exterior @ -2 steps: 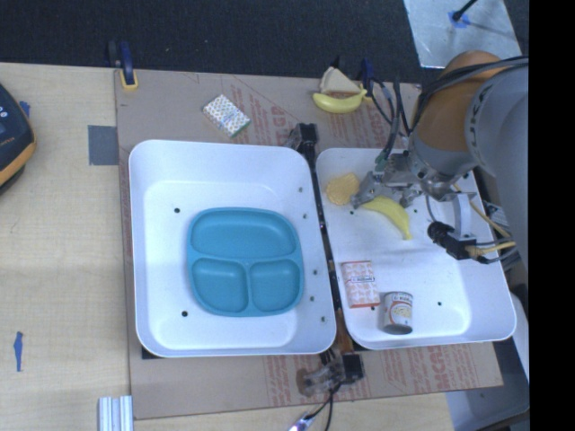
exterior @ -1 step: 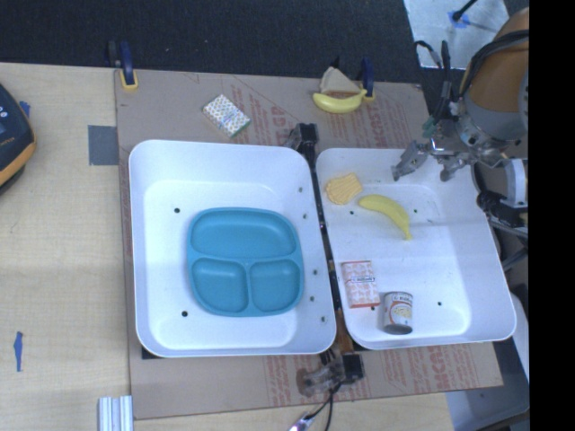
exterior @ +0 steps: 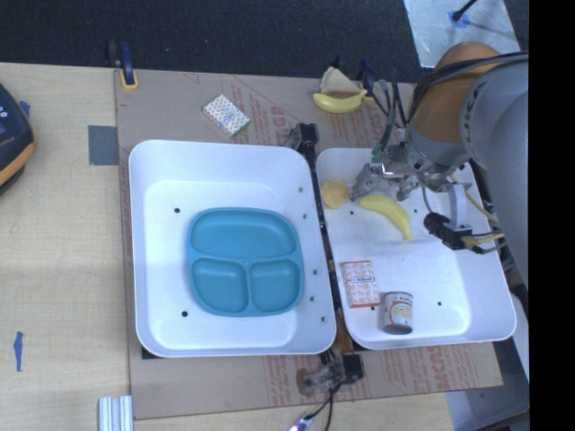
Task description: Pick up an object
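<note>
Two white bins sit side by side on the bench. The left bin holds a blue divided plate lying flat near its middle. The right bin holds the loose things: a small yellow piece by its left wall, a banana lying at a slant just beside it, a red-and-white packet lower down, and a small can near the front edge. The gripper hangs at the back of the right bin, just above the banana's upper end; whether its tips are spread or pressed together I cannot tell, and nothing is seen caught in it. My judgement: this is the approach step, with the banana the likely target. The next move calls for lowering squarely over the fruit's narrow body and closing across it, not along its length.
</note>
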`<control>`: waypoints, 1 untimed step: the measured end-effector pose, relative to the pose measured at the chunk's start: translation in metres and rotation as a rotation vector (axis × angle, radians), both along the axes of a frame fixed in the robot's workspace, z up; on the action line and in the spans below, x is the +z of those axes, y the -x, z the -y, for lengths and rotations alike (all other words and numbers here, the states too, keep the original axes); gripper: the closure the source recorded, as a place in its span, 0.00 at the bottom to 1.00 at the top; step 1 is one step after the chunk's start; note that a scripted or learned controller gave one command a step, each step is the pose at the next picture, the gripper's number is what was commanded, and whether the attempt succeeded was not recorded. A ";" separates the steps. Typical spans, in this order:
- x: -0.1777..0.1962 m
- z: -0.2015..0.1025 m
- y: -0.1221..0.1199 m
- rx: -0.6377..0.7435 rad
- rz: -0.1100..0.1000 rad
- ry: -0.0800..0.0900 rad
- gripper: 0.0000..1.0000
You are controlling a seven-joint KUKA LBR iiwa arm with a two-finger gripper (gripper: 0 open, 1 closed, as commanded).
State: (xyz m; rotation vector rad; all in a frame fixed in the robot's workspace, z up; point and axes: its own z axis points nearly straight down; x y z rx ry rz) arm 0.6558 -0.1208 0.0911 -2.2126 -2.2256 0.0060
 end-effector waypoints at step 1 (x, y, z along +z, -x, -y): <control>0.001 0.016 0.029 -0.001 0.001 0.001 0.00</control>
